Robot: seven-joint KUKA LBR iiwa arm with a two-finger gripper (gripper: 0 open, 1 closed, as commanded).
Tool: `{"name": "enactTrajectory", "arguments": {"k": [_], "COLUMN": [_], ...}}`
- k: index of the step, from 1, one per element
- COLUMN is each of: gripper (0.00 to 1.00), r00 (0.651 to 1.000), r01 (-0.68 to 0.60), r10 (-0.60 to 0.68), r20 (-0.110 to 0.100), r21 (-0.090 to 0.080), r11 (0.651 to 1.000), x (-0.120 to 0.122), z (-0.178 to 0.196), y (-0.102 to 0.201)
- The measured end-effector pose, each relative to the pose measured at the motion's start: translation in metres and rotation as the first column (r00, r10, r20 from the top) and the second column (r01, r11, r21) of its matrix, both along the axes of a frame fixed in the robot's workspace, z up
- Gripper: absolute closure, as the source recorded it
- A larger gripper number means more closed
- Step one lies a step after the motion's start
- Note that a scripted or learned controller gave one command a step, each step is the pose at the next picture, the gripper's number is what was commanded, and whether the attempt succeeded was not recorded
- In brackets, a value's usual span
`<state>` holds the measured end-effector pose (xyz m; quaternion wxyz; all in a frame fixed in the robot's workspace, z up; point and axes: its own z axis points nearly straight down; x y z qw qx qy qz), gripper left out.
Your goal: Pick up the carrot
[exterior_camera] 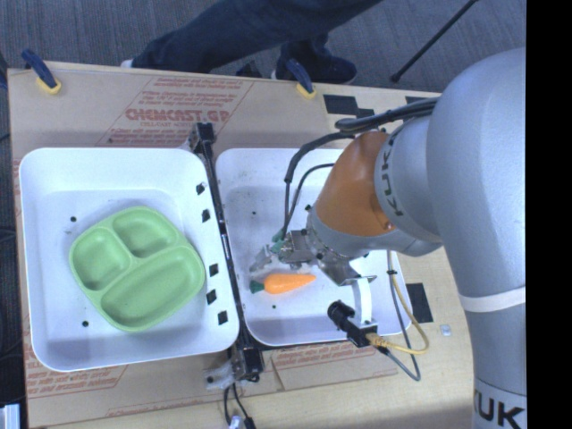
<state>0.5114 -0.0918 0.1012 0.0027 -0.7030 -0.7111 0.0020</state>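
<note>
the gripper (275,256) hangs low in the right bin (259,177), its fingers pointing toward the bin's left wall, and i cannot tell whether the jaws are spread or pressed together; the metal parts there blur into one pale cluster. nothing shows between them, so the carrot (284,283) is not held. the carrot lies flat on the right bin's floor just below the gripper, orange body running toward the bin's right side and green tip toward its left wall, near the bin's front left corner but apart from both walls.

i judge this to be the approach step: the gripper is beside the carrot, not over it. the next move calls for a short shift toward the bin's front edge so that the jaws straddle the carrot across its narrow width, then a drop and a close.

room is tight on the left of the carrot, where the right bin's wall and the black clips (214,271) on the seam stand close; a finger coming down there could hit the wall. the front rim is also near, and a black fitting (344,320) with a yellow cable (402,338) sits over it. toward the bin's back the floor is open. the left bin, holding a green divided plate (137,267), lies beyond the seam and out of the way.
</note>
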Motion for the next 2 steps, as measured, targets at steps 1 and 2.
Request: {"name": "enactTrajectory", "arguments": {"k": [1, 2], "gripper": [0.00, 0.00], "r00": [1.000, 1.000], "r01": [0.005, 0.004], "r10": [-0.005, -0.004], "r20": [0.002, 0.001], "r21": [0.000, 0.001], "r11": [1.000, 1.000], "x": [-0.020, -0.036], "z": [-0.010, -0.010], "y": [-0.007, -0.007]}}
